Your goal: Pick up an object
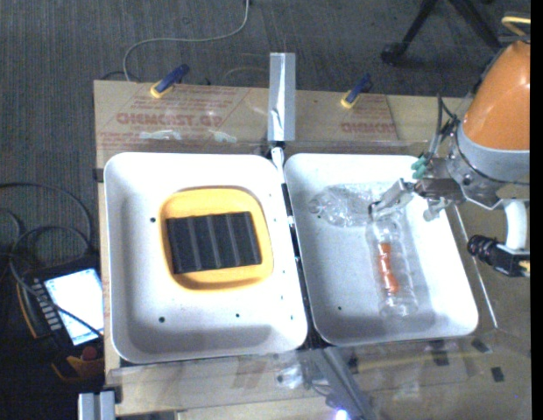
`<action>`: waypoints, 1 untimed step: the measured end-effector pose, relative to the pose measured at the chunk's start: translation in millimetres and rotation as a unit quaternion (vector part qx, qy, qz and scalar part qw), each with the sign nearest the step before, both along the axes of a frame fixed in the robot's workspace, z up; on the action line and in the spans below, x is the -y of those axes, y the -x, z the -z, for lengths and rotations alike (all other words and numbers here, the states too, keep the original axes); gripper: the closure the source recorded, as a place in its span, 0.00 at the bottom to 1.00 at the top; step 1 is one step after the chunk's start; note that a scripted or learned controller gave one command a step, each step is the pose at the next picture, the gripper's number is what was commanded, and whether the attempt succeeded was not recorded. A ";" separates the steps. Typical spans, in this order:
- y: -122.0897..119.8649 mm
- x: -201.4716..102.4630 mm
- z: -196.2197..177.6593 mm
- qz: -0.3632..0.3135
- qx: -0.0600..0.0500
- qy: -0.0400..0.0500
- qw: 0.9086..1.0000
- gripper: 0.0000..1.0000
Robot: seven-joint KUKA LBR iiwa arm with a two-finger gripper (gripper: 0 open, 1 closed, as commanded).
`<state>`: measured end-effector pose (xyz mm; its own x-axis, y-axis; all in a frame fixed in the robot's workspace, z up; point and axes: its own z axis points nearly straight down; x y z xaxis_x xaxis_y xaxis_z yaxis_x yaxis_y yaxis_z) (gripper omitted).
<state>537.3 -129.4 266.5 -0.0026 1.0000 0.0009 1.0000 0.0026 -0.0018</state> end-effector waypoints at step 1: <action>-18.0 30.8 119.7 -0.077 0.000 0.000 0.997 0.00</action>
<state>555.3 -160.3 146.8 -0.1568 0.9876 0.0018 0.9876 0.1568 -0.0022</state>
